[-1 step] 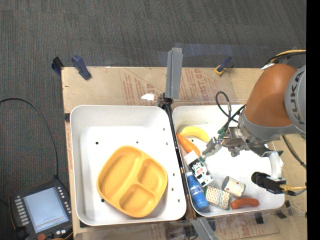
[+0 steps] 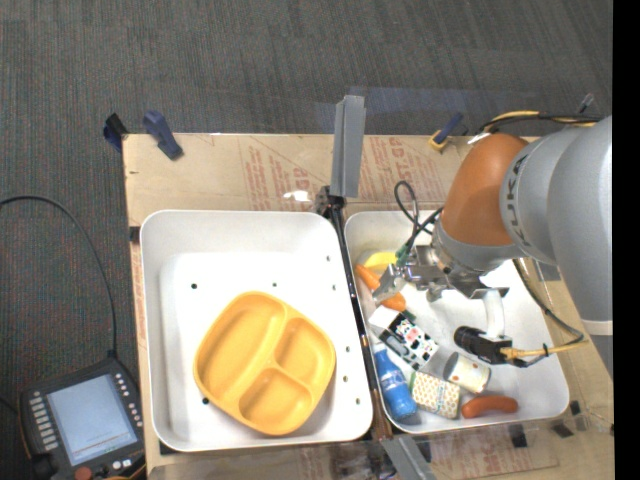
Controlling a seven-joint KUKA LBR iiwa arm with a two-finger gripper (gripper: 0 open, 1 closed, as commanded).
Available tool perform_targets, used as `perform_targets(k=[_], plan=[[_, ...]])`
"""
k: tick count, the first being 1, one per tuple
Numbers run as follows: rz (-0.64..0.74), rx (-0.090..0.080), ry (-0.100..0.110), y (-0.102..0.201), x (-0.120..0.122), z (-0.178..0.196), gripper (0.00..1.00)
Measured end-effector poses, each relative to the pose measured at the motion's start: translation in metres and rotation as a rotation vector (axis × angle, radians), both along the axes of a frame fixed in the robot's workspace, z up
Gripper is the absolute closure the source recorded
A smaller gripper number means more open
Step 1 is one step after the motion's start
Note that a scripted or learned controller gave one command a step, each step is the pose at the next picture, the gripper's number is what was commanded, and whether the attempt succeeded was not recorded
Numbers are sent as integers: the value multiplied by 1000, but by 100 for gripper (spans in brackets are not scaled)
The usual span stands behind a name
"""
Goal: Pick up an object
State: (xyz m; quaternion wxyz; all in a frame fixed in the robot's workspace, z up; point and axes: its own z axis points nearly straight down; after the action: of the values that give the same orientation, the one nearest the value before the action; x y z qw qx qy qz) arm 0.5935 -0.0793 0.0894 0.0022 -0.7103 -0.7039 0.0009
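My gripper point(image 2: 408, 271) hangs low over the far left part of the right bin point(image 2: 548, 368), under the orange-banded wrist. Just to its left lie a yellow item point(image 2: 377, 260) and an orange carrot-like piece point(image 2: 369, 277); a second orange piece point(image 2: 391, 300) lies just below it. Nearer the front of the bin are a white box printed with cards point(image 2: 405, 335), a blue bottle point(image 2: 394, 385), a patterned packet point(image 2: 436, 394), a small white cup point(image 2: 466, 372) and a red sausage point(image 2: 489, 405). Nothing shows held.
The left bin point(image 2: 165, 238) holds a yellow divided plate point(image 2: 265, 362). A grey upright post point(image 2: 348, 148) stands behind the wall between the bins. A teach pendant point(image 2: 85, 423) rests on the floor at the lower left.
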Motion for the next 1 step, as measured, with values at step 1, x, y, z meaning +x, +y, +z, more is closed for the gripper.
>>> perform_targets(k=[1], plan=[[-8, 3, 2, -1, 0, 9, 100]])
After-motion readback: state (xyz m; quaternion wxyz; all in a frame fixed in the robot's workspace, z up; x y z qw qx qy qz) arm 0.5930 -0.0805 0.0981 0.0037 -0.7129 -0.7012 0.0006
